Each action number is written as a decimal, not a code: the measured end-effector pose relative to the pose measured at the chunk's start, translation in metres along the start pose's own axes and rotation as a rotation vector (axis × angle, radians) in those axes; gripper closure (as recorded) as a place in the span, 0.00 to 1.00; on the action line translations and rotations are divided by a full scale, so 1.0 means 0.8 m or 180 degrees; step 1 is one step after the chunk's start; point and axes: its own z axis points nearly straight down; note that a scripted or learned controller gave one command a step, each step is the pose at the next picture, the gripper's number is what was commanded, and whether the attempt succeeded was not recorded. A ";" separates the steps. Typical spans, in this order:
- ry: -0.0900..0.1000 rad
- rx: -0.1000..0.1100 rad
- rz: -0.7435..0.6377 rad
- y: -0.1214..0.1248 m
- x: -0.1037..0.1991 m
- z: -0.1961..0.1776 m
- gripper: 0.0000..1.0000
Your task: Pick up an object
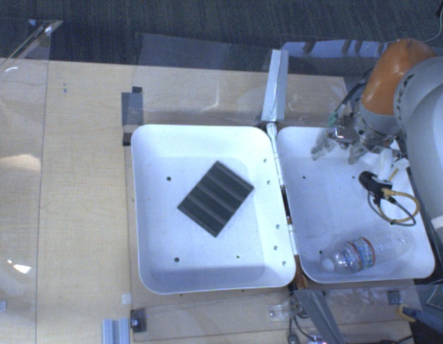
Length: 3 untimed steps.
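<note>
Now | my pincer (335,143): grip state unreadable | plastic bottle (361,253) lies below it, long axis sideways, well apart

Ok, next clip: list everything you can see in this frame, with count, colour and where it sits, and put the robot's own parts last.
ridged panel: 1, dark grey, lying flat and turned diagonally near the middle of the left bin
plastic bottle: 1, clear with a white cap and a red and blue label, lying on its side near the front of the right bin
left bin: 1, white, shallow, on the bench
right bin: 1, white, shallow, beside the left bin
bench: 1, light wood
arm: 1, grey with an orange band, reaching in from the right over the right bin
gripper: 1, grey, over the back of the right bin, away from the bottle
</note>
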 end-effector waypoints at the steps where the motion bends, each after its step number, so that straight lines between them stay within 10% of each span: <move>1: -0.0003 -0.0010 -0.0653 -0.042 -0.024 -0.158 0.00; 2: 0.0002 -0.0018 -0.0357 -0.104 0.042 -0.003 0.00; 3: 0.0000 0.0002 -0.0688 -0.119 -0.028 -0.068 0.00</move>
